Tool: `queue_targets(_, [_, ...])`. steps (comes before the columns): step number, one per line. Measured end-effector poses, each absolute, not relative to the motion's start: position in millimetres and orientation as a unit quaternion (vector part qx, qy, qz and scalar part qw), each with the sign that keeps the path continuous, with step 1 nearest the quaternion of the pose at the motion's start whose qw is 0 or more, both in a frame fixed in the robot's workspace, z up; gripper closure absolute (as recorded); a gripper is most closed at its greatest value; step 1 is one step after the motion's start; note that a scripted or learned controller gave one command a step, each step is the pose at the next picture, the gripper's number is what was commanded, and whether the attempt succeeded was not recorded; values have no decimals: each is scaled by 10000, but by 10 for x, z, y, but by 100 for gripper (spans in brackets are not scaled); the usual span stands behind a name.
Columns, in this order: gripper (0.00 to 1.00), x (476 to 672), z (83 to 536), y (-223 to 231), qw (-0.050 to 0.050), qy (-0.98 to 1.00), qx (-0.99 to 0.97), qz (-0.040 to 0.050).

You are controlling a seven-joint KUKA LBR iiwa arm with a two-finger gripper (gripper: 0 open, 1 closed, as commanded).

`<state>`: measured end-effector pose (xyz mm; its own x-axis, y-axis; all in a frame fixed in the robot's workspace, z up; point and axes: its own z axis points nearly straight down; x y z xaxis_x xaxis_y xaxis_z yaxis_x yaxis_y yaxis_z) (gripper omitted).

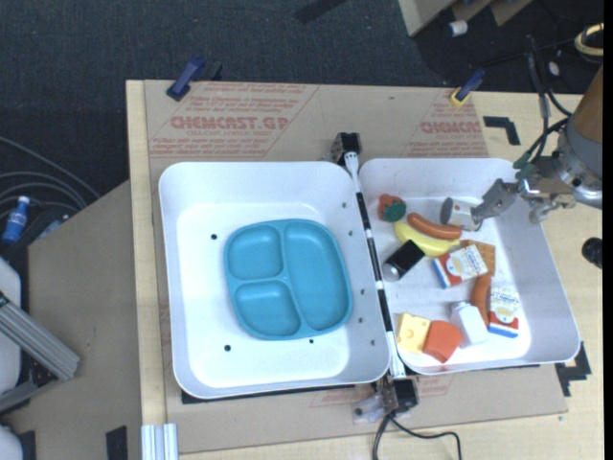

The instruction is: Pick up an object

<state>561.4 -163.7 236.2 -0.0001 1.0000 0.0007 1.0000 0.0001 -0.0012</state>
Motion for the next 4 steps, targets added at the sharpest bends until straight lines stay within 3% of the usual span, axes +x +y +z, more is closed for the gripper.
queue_targets(1, [0,6042,887,-1536,22,-7073,-7070,10])
queue_targets(2, [100,6059,1007,-1541,1,-7072,-7070,-2])
queue_targets(3, [0,6058,1005,-1541,2,-7072,-7070,-1])
queue_targets(4, [0,6578,790,-1297,147,-7037,-7102,129])
